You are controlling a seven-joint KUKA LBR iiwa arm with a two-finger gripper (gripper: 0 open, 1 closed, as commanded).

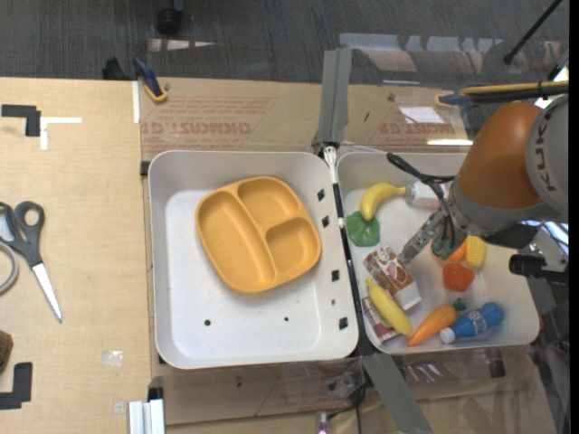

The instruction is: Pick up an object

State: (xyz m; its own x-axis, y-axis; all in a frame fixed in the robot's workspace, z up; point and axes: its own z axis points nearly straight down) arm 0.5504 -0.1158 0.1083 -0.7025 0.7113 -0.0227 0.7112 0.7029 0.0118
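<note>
Two shallow white bins sat side by side on the table (72,242). The left white bin (172,324) held one thing: a yellow-orange plastic plate with three compartments (258,233), lying flat, slightly toward the far side of the bin.

The right white bin (520,328) held the clutter. A yellow toy banana (380,197) lay at the far left, its lower end just above a green leafy toy vegetable (364,232). Nearer the middle stood a small red-and-white printed carton (392,274), and just beside it, toward the near edge, a second yellow banana-like toy (390,307) lay over a flat red-edged packet (378,325). An orange toy carrot (432,324) lay at a slant along the near wall, touching a blue plastic bottle with a white cap (473,323). A red-orange rounded toy (458,276) and a small yellow piece (475,252) sat toward the right.

The arm's jaws (432,236) hung low inside the right bin, between the carton and the red-orange toy. Whether the jaws were released or clenched could not be told from where I stood; nothing was seen between them.

Grey-handled scissors (34,256) lay on the table, well left of the bins.
</note>
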